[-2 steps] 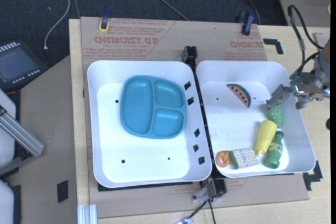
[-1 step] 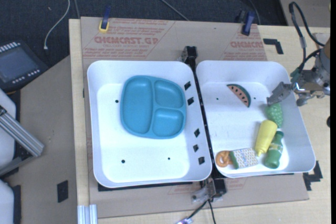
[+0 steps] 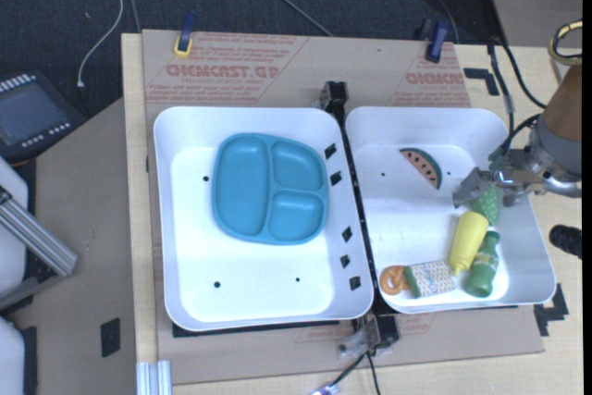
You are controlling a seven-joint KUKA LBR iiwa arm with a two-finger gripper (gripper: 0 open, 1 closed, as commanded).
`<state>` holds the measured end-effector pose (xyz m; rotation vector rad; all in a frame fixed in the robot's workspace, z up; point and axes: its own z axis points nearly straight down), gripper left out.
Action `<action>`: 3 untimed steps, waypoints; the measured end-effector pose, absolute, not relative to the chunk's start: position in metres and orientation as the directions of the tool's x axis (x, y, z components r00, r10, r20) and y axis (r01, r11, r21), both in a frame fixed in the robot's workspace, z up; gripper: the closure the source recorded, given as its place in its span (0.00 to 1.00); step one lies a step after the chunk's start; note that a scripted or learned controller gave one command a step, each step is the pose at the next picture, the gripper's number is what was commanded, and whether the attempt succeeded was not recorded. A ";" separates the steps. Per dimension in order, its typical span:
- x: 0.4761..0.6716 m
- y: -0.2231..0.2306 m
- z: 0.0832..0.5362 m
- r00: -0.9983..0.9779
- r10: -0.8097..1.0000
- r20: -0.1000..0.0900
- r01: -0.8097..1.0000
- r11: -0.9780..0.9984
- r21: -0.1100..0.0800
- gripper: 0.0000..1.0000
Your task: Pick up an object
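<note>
The objects available for picking lie in the right bin (image 3: 370, 190). A yellow bottle (image 3: 468, 240) lies tilted at about four o'clock from the bin's centre, its cap end pointing up toward the gripper (image 3: 487, 190). Touching its lower right side is a green bottle (image 3: 483, 268), and above it, partly under the gripper, a green leafy item (image 3: 488, 208) shows. At six o'clock from the bin's centre, against the near wall, a speckled packet (image 3: 431, 278) lies beside an orange ring-shaped piece (image 3: 394, 280), the two touching. A watermelon slice (image 3: 423, 166) lies alone at twelve o'clock, well apart from the rest. The gripper hangs over the bin's right side at three o'clock, just above the yellow bottle's cap end and over the leafy item; whether its fingers are spread or closed cannot be told, and nothing is visible between them. The grey arm (image 3: 560, 143) enters from three o'clock. In the left bin (image 3: 176, 199) a blue divided plate (image 3: 270, 188) sits above centre, toward one o'clock. Both bins rest on a cardboard sheet (image 3: 240, 55) held by blue clamps (image 3: 186, 34) at twelve o'clock.
</note>
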<state>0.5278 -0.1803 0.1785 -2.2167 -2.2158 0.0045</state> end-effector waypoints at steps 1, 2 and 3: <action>0.521 -0.172 0.130 0.000 1.000 0.004 1.000 0.000 -0.007 0.00; 0.521 -0.171 0.082 0.000 1.000 0.003 1.000 0.000 -0.006 0.00; 0.522 -0.171 0.096 0.000 1.000 0.002 1.000 0.000 0.000 1.00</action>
